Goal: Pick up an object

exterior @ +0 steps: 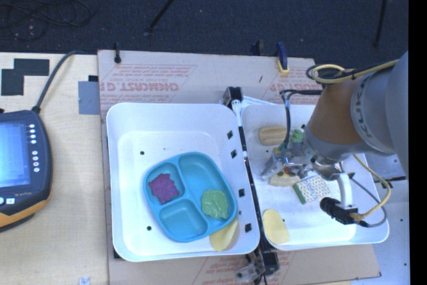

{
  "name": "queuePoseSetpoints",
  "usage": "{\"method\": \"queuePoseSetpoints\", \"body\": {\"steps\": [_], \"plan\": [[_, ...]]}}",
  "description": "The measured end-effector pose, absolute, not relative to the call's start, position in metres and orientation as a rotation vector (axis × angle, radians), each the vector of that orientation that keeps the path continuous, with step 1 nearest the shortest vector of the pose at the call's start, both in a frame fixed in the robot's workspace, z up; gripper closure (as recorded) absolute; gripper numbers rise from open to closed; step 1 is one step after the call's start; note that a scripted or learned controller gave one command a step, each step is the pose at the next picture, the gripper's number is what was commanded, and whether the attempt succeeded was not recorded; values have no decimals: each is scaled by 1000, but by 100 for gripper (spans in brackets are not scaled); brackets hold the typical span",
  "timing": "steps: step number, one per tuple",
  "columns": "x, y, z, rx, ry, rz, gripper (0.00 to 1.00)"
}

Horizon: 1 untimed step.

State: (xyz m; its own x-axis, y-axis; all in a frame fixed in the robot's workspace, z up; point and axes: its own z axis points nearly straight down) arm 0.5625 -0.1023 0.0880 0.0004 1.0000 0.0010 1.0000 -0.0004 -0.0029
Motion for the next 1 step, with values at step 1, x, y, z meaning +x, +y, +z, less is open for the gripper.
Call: {"method": "queuePoseSetpoints", "body": {"steps": [1], "plan": [[594, -80, 87, -2218, -2223, 0, 0]]}}
